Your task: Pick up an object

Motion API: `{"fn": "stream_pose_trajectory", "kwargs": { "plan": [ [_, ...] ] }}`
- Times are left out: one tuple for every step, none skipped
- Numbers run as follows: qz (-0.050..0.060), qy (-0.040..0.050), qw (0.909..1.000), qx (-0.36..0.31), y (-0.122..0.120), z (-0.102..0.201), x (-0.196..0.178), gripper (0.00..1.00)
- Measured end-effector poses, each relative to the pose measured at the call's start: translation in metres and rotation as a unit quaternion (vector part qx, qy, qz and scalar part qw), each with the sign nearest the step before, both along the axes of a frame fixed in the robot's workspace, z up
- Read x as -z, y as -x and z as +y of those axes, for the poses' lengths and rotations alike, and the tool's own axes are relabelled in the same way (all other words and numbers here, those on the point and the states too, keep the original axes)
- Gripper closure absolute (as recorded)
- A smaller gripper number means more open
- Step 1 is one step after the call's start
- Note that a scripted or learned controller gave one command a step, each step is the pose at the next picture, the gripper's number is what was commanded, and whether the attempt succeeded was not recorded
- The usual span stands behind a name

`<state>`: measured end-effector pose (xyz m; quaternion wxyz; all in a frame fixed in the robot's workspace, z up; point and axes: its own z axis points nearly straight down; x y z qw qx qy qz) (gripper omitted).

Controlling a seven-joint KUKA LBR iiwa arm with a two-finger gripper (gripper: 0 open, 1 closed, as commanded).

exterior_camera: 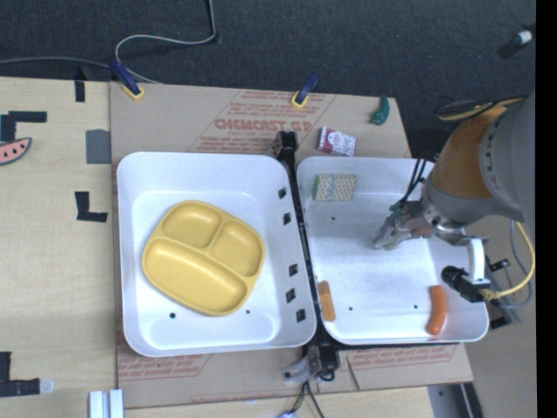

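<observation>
In the right bin [396, 331]: you find the pincer [385, 238] low over bare floor, near the middle.
Pincer: you see nothing between its fingers; wide or narrow, you cannot tell.
Hot dog [437, 310]: your nearest likely pick, lying below and right of the pincer, against the bin's corner wall, so you have little room there.
Orange piece [326, 300]: below and left, beside the divider.
Green-patterned card [335, 187]: up and left, flat, hard for you to pinch.
Yellow tray [203, 256]: far left, in the other bin [139, 320].

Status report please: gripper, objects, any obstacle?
Gripper low in right bin, nothing seen held. Sausage near front right corner, sponge at back. Nothing in the way.
</observation>
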<state>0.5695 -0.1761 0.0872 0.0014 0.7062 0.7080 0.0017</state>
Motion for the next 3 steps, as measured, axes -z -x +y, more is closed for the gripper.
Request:
{"fn": "stream_pose_trajectory", "kwargs": {
  "plan": [
    [0.000,-0.0003,1.0000,-0.001,0.000,0.001,-0.010,1.00],
    [0.000,-0.0009,1.0000,-0.001,0.000,0.002,-0.019,1.00],
    [0.001,-0.0016,1.0000,-0.002,0.000,0.003,-0.028,1.00]
  ]
}}
